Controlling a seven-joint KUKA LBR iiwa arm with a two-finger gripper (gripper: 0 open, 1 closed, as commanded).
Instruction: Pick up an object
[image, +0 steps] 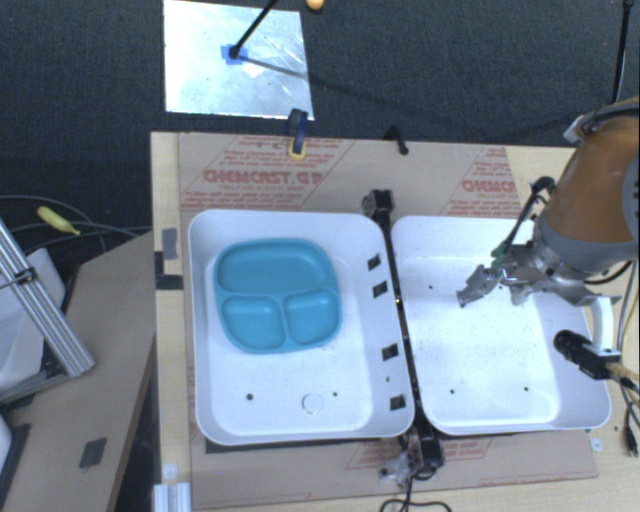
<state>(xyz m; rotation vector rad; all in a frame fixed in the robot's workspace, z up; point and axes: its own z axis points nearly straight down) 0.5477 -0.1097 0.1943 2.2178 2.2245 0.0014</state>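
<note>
From my remote view, the blue divided plate (277, 295) lies flat in the left bin (215, 405), toward its upper-left part, with its long axis running left to right; its one wide compartment faces the far rim and its two small compartments face the near rim. The gripper (474, 290) hangs over the right bin (500, 405), near that bin's upper middle, well apart from the plate. I cannot tell how its tip is set, and I see nothing held there. The arm (598, 200) reaches in from the right, the orange band above the wrist, its tip pointing left.
</note>
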